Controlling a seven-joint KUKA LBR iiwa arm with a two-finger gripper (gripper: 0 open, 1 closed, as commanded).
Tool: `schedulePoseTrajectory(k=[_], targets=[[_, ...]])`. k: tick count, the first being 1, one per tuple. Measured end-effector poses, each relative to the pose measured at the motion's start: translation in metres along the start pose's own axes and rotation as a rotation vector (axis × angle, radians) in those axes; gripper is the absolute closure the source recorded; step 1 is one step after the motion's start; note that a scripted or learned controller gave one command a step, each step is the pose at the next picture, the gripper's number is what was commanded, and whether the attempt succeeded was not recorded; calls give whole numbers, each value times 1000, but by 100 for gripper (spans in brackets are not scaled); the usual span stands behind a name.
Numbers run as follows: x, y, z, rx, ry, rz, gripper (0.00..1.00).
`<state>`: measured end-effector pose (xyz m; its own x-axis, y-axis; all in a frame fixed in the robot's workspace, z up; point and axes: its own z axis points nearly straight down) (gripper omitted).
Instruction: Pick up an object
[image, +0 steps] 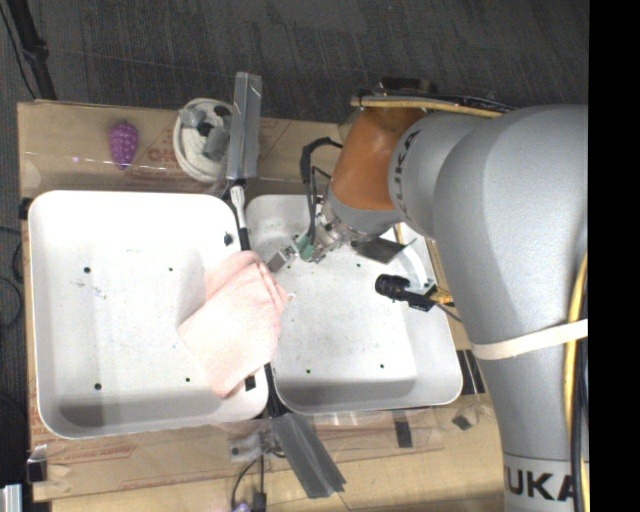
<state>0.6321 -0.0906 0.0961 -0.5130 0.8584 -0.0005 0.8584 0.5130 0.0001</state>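
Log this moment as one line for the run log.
gripper: in right bin, upper-left corner, by cloth | cloth: pink, draped across both bins' shared wall | pick: none seen

The brand name "KUKA" stands in dark letters at the foot of the grey arm (520, 250), at the lower right. More letters of the same brand run along the grey ring beside the orange band (365, 160), only partly readable.

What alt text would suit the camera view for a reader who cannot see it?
The grey arm's gripper hangs over the right bin, near its upper left corner. A pink cloth drapes across the shared edge, mostly in the left bin.
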Motion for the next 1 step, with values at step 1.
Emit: schedulePoseTrajectory(k=[1], targets=[[-10, 6, -4, -2, -2, -250, 0]])
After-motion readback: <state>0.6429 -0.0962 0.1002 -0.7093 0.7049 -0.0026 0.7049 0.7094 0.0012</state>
